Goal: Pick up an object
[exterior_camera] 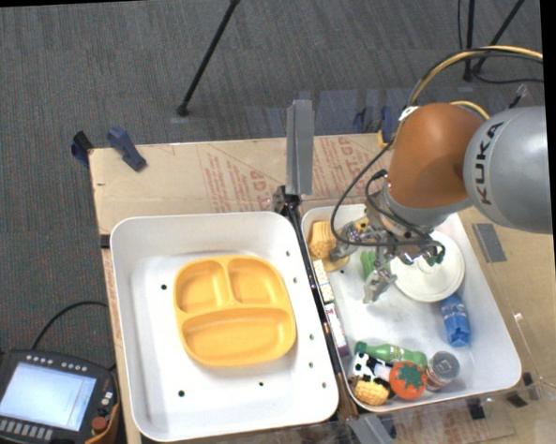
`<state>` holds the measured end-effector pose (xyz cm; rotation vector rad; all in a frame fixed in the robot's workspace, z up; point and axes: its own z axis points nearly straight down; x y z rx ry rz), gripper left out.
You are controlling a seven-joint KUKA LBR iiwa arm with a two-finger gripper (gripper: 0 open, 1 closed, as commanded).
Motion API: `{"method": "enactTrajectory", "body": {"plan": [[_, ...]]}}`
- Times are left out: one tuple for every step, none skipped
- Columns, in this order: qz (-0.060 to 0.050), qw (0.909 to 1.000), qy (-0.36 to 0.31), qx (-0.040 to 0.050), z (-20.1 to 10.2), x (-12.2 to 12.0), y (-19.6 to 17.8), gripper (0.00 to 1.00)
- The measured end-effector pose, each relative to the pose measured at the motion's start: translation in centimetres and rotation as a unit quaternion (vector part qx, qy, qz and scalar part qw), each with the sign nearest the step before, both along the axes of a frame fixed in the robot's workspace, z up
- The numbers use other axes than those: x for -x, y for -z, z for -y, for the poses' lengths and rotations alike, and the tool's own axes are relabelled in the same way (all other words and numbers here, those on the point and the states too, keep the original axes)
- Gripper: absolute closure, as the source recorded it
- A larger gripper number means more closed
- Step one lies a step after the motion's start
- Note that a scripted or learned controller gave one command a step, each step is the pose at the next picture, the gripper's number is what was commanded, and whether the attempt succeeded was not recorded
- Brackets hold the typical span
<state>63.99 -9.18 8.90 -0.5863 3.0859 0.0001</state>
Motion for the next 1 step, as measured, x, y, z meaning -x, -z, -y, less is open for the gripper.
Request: {"method": "enactTrajectory", "body": {"plan": [[0.002,0.9999,0.013,-0.0003,4.23,-0.53,0.03,0.0]]}}
